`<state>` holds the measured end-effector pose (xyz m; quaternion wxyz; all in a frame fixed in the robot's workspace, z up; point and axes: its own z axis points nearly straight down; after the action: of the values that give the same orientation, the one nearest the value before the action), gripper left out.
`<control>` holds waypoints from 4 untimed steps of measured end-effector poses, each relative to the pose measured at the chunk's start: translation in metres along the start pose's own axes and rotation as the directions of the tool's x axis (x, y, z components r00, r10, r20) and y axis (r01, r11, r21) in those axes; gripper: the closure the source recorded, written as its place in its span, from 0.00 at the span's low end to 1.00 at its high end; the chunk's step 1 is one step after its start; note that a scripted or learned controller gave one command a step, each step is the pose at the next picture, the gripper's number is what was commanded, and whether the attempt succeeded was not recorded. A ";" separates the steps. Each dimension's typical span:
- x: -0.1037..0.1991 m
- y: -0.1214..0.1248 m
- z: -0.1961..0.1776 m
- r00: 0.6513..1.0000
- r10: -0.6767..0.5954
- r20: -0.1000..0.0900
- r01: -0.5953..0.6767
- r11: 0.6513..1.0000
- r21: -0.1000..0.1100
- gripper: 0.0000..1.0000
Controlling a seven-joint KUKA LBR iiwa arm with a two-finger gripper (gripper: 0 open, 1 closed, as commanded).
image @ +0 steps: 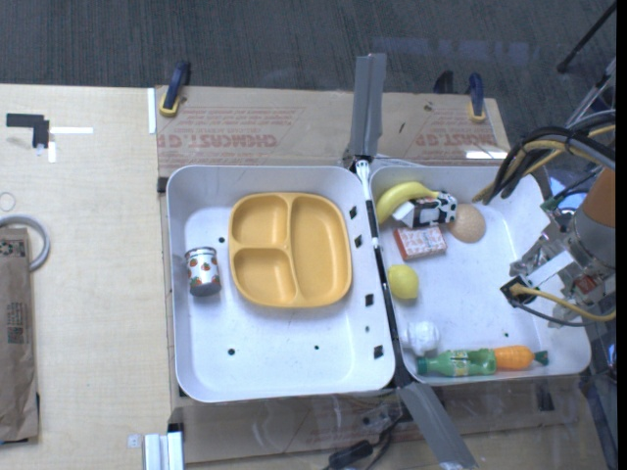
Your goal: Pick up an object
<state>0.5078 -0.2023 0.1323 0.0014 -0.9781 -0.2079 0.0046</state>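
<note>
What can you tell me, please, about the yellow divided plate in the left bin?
The plate is a matte yellow tray, seemingly plastic, roughly rectangular with rounded corners. Raised ridges split it into three compartments: one long section on its right side and two smaller ones on the left. All three look bare. It lies flat and upright on the floor of the left bin, in the upper middle, turned slightly. A small can stands just left of it, apart from it.

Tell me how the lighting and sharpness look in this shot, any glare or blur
Camera view: even, soft light, with faint shadows under the yellow plate and the can; mild sheen on the white bins' rims; the arm's wrist at right looks slightly soft, and the label text is too small to read.
</note>
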 end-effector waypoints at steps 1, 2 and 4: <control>-0.016 0.015 -0.122 0.986 -0.167 0.001 0.167 0.986 -0.001 0.00; -0.031 -0.007 -0.197 1.000 -0.008 0.002 0.008 1.000 -0.002 0.00; -0.029 -0.006 -0.201 1.000 -0.011 0.015 0.011 1.000 0.002 0.00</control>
<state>0.4806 -0.2085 0.3338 0.0008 -0.9769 -0.2135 0.0121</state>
